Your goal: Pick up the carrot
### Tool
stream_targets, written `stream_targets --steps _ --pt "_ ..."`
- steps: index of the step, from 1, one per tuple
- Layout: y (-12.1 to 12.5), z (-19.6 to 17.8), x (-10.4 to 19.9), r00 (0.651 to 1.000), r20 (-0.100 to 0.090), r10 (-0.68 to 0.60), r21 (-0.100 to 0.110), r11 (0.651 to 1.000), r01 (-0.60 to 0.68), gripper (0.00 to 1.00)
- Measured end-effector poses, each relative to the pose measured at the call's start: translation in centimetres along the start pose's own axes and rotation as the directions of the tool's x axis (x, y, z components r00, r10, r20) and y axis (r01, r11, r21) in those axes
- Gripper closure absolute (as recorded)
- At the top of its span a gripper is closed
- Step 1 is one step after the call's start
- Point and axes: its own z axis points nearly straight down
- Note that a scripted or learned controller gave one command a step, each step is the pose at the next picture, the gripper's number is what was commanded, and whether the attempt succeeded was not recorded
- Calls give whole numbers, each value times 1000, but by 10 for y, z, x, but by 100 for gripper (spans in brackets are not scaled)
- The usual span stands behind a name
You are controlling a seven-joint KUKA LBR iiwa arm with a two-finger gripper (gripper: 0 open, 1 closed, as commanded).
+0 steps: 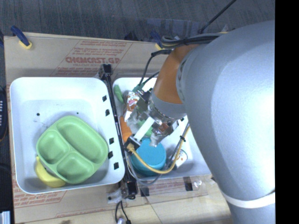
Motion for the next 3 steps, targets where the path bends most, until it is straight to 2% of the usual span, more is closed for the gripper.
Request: stream_targets --steps 3 --pt "6 9 -11 1000 -3 15 -5 1000 -15 0"
